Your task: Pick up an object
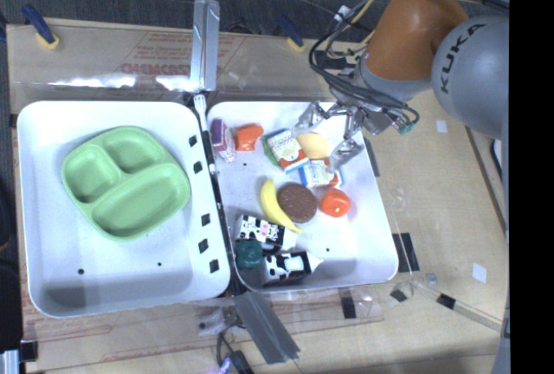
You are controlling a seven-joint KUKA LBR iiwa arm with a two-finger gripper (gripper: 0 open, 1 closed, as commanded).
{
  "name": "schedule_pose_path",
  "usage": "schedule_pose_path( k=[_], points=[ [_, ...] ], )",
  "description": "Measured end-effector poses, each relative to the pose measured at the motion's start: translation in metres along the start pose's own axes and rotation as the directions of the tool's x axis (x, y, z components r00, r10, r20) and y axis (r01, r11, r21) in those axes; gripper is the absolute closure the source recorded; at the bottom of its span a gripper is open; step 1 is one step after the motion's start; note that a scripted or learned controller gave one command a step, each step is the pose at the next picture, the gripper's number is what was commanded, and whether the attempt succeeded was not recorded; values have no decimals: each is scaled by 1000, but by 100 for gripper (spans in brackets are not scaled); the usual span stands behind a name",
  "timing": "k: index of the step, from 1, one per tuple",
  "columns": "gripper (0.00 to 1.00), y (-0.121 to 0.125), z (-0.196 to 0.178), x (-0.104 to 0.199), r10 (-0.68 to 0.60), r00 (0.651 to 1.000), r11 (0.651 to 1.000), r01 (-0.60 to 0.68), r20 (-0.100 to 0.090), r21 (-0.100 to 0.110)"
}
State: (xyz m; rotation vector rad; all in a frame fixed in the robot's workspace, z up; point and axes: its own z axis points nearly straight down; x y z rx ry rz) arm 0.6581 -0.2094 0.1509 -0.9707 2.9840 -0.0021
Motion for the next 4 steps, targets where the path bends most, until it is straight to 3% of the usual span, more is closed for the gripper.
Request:
schedule_pose_path(
  k=[1, 2, 3, 4],
  points=[
    [0, 47, 53, 11, -133, 991, 991, 133, 0, 4],
    [0, 65, 53, 24, -88, 996, 996, 88, 4, 6],
    [0, 141, 54, 25, -105, 995, 995, 105, 3, 4],
    [0, 75, -78, -44, -65, 998, 998, 65, 7, 9]
  ],
)
